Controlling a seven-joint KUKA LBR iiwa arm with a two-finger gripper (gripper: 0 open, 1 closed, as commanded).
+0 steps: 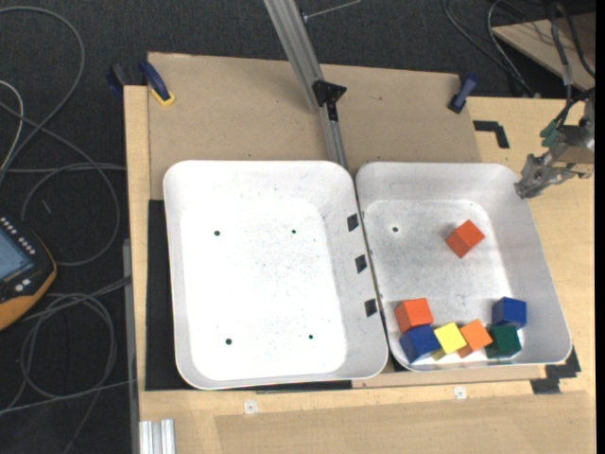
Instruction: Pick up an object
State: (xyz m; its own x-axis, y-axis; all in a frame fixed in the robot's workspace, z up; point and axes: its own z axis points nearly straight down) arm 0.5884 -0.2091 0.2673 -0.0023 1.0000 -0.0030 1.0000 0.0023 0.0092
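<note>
Blocks, seven in all, lie in the right bin (529,253). Nearest the camera, along that bin's near wall, sits a cluster: a blue block (420,342) at the left, a yellow block (449,338) touching it, a small orange block (475,334) just right of that, and a dark green block (505,341) at the right end. Just behind the cluster, a larger orange block (413,313) sits above the blue one, and a second blue block (509,310) sits above the green one, close to the bin's right wall. Farther back, well apart from the rest, a lone orange-red block (464,238) lies tilted on the bin floor near its middle.

Left bin (189,253), beside the right one, shows a speckled white floor with four dark dots.

Gripper (531,180), at the far right, hangs over the right bin's far right corner, nothing visible between its fingers; it is small and partly cut off, so whether it is spread or pressed together cannot be told.

Metal rail (302,60) runs from the far edge down to the gap between the bins. Blue clamps (157,81) grip the bench's far corners.
</note>
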